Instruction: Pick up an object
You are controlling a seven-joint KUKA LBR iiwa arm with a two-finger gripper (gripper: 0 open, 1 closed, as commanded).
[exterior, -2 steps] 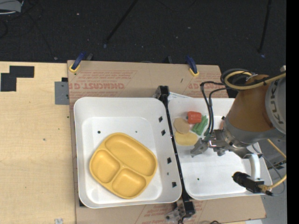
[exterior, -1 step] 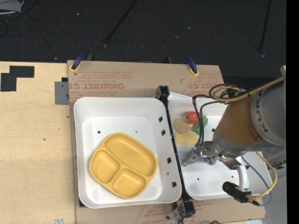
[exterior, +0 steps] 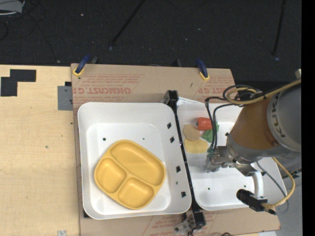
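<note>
In the right bin [exterior: 216,200], several small objects lie in a cluster near the back left corner: a tan round piece [exterior: 191,131], a red piece [exterior: 204,123], a green piece [exterior: 211,133] and a pale yellow piece [exterior: 197,146]. My gripper [exterior: 212,162] is low in this bin, just right of and in front of the yellow piece. The orange band and grey wrist cover it from above. I see nothing held in it.
The left bin [exterior: 91,117] holds a yellow divided plate [exterior: 130,173] with three compartments. A black divider rail [exterior: 180,151] runs between the bins. Both bins rest on cardboard [exterior: 147,80], clamped at the back.
</note>
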